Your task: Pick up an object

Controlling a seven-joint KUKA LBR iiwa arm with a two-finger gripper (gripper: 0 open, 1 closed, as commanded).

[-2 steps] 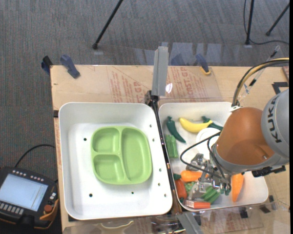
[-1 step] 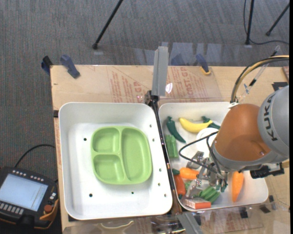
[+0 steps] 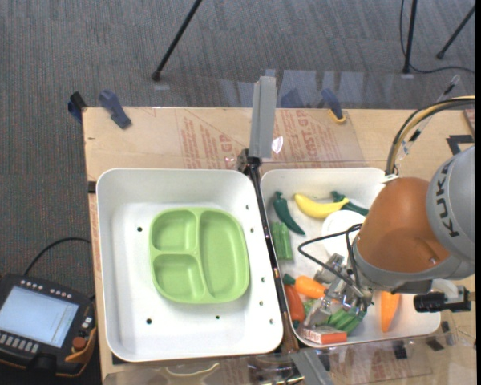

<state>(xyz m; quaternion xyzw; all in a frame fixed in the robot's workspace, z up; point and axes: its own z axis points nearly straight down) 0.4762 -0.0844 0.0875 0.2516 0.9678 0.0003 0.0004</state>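
My gripper (image 3: pixel 337 293) is low in the front of the right bin (image 3: pixel 321 175), under the arm's orange band (image 3: pixel 401 231). It hovers among a pile of toy foods: an orange carrot (image 3: pixel 310 285) just to its left, a red piece (image 3: pixel 295 304) beyond that, and green pieces (image 3: pixel 346 321) right beneath it. Whether anything is held cannot be made out. A second orange carrot (image 3: pixel 389 311) lies to its right, and a small red-orange block (image 3: pixel 330 337) rests at the bin's front wall.
Further back in the right bin lie a yellow banana (image 3: pixel 321 205), a dark green pepper (image 3: pixel 287 212), a green cucumber (image 3: pixel 282 240) and a white dish (image 3: pixel 338 224). The left bin (image 3: pixel 120 191) holds a green divided plate (image 3: pixel 199 255). A grey post (image 3: pixel 263 119) stands behind the bins.
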